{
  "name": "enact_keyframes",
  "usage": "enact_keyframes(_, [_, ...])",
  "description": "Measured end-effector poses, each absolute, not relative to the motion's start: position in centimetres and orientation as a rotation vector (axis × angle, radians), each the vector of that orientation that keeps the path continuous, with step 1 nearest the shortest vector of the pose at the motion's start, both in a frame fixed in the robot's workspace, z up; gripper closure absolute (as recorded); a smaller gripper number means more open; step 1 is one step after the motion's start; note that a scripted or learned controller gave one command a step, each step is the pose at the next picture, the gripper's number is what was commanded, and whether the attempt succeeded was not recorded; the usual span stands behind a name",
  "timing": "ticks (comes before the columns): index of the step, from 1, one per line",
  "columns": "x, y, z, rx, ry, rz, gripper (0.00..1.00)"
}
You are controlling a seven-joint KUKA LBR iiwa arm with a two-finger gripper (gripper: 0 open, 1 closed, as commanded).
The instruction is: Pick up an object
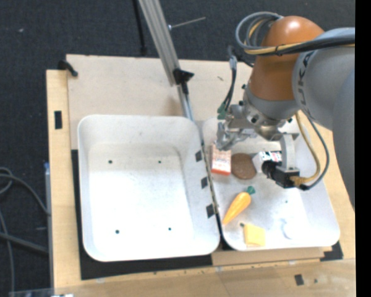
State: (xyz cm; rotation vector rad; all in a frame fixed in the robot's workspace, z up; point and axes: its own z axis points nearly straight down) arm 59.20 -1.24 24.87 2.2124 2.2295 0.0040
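Where gripper (225, 142) meets carton (221, 162) (orange-white), grip seems unclear.

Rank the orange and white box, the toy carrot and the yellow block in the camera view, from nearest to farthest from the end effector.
From the end effector:
1. Orange and white box, just below it, by the right bin's left wall.
2. Toy carrot, lower, mid-bin.
3. Yellow block, lowest, near the bin's front edge.

right bin (315, 228): box (221, 161) left of disc (242, 166) | carrot (236, 206) behind wedge (255, 234)
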Motion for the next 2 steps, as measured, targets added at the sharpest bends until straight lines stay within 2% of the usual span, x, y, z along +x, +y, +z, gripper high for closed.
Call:
enact_keyframes(1, [60.0,3.0,24.9,2.213,2.228,0.003,1.0])
enact_keyframes(2, [62.4,8.6,24.7,2.212,2.229,0.004,1.0])
